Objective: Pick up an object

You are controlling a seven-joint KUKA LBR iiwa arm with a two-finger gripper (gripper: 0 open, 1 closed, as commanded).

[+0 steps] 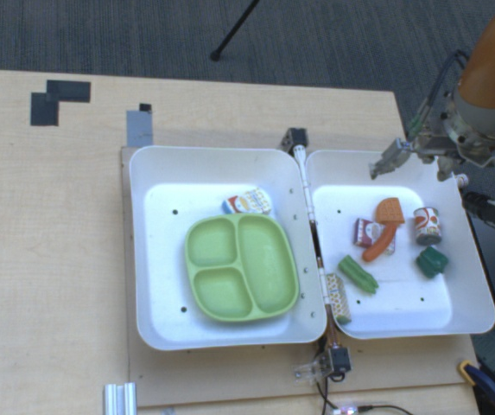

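Nothing is picked yet: the gripper (407,158) hovers over the right bin's (467,318) far rim (fingers apart, holding nothing), the carrot (385,227) and can (427,225) untouched below.

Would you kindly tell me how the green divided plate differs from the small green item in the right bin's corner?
The green divided plate is pale lime, the small green item much darker. The plate is far larger. The plate lies in the left bin, the item in the right bin. Both are green.
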